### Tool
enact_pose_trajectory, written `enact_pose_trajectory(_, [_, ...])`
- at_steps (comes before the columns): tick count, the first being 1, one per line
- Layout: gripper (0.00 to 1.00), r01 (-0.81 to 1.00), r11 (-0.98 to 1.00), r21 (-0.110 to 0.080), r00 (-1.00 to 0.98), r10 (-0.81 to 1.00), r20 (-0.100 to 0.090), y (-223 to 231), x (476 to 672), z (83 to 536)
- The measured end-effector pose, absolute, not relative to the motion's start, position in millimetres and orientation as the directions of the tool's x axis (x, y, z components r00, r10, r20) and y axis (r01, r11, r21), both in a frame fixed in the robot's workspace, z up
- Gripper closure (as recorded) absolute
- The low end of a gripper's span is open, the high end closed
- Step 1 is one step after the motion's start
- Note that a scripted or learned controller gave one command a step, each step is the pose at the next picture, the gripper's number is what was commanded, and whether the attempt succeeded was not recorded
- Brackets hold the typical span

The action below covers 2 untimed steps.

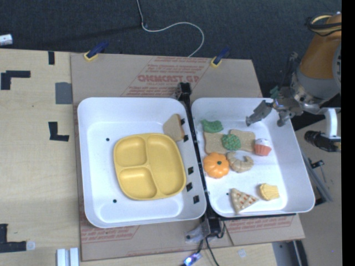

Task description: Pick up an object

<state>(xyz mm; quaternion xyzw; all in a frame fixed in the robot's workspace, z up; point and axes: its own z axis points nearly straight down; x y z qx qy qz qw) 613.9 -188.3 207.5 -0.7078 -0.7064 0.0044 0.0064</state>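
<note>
The right bin point(294, 165) holds several toy foods: a green leafy piece point(212, 126), a tan bread slice point(239, 135) with a green broccoli point(231, 142) on it, a red-and-white cupcake point(262, 147), an orange pumpkin point(216, 165), a beige pastry point(241, 163), a pizza slice point(242, 199) and a yellow piece point(269, 192). My gripper point(271, 116) hangs over the far right part of this bin, just beyond the cupcake. Its fingers are open, with nothing between them.
The left bin point(94, 148) holds a yellow divided plate point(148, 165) and a brown toast slice point(176, 128) leaning at its right wall. Clips point(96, 50) pin the cardboard under the bins. A white cable point(172, 26) lies behind.
</note>
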Motion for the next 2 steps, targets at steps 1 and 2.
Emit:
enact_pose_trajectory(1, [0.0,1.0,0.001,-0.002,-0.001,1.0,0.0,-188,616.9,216])
enact_pose_trajectory(2, [0.0,1.0,0.001,-0.005,-0.001,1.0,-0.001,-195,622.7,164])
